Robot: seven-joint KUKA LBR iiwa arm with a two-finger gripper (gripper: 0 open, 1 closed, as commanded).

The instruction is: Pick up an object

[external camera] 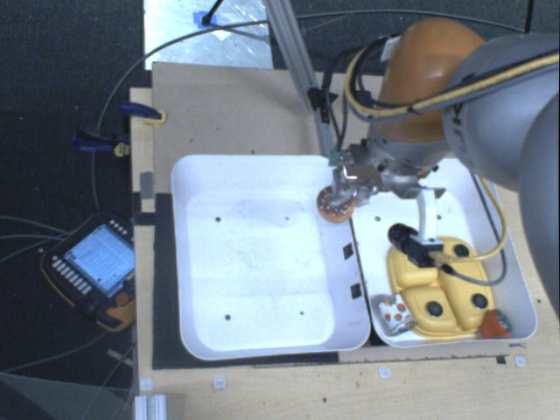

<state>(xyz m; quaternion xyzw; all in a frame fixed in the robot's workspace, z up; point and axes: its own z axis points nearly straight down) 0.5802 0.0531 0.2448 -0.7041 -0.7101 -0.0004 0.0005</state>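
Left bin (254, 261): bare white floor. At the divider's upper end, a round brown cookie-like piece (335, 205) sits pinched between my fingers, my gripper (346, 191) right over it. Right bin (507, 234): yellow toy (437, 291), small dotted object (394, 315), red piece (495, 324).

Fixed overhead slant onto both bins (262, 169)

Two bins sat side by side on the bench (227, 112). The left bin (254, 322) held little; a round disc (335, 205) hung at its right rim, under the gripper (350, 182). In the right bin (516, 278) lay a toy (437, 291) near the front, a dotted block (395, 314) just left of it. A pendant (94, 265) lay left of the bench.
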